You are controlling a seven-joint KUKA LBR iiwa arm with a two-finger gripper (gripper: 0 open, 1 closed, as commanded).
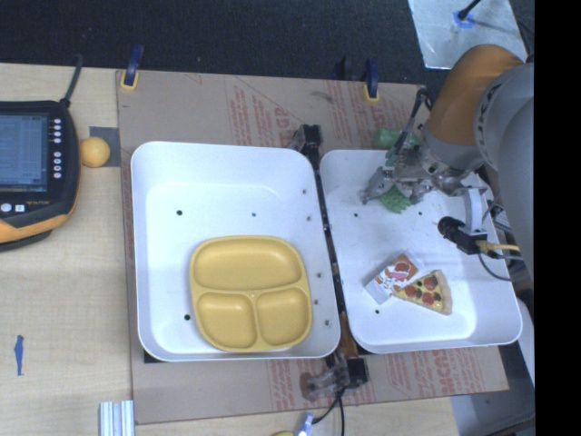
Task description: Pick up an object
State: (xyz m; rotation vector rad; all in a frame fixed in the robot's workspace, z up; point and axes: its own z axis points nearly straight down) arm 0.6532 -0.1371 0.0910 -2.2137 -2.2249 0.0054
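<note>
White plastic is what you see most of: two shallow bins side by side on a brown cardboard sheet (272,107) over the bench. Your left bin (163,180) carries a yellow divided tray (250,291), lying flat toward its near side. Your right bin (495,321) holds a slice of toy pizza (427,292) and, touching its left edge, a small red-and-white packet (390,277), both near the front of the bin. At the back of that bin the grey arm (495,107) with its orange band comes in from the right, and the jaws (392,187) are down over a green object (396,200). You cannot tell from this angle how far the jaws are open, nor whether they have hold of the green thing. To the far left on the bench, a control pendant (32,171) sits beside a small orange ball (94,151).
</note>
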